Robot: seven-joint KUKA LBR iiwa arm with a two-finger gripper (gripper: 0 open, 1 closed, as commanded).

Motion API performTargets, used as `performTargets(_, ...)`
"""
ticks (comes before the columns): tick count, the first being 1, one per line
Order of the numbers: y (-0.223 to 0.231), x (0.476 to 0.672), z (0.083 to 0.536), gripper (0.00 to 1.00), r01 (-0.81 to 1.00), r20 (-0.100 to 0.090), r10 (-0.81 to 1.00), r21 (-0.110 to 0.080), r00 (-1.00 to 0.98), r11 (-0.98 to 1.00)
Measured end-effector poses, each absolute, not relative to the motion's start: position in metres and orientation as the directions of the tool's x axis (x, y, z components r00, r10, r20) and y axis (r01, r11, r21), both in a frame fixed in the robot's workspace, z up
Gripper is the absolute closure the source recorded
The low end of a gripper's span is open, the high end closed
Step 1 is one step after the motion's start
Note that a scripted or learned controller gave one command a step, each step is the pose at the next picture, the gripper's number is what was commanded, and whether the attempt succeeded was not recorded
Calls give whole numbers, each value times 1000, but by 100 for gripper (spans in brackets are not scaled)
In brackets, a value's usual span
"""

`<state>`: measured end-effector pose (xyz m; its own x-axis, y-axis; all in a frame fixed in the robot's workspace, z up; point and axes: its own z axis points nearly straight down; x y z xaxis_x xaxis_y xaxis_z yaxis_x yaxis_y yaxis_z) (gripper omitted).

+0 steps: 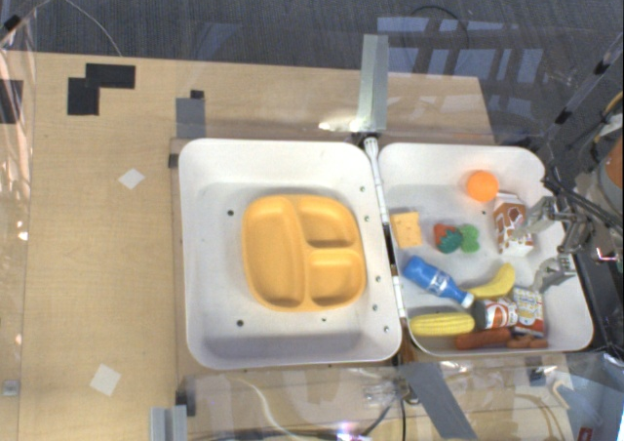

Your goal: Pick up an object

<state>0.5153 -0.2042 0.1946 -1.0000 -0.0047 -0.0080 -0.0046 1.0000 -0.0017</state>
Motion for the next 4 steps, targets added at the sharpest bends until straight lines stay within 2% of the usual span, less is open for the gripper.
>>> performTargets(1,-204,515,195,0,-5,-8,-5,-2,-1000,1000)
performTargets(2,-179,563,92,0,374,-13,374,2,-927,927)
performTargets(3,-152,521,90,0,570,-15,570,6,-822,822)
performTargets(4,-115,592,89,0,816,-8,816,11,-577,577)
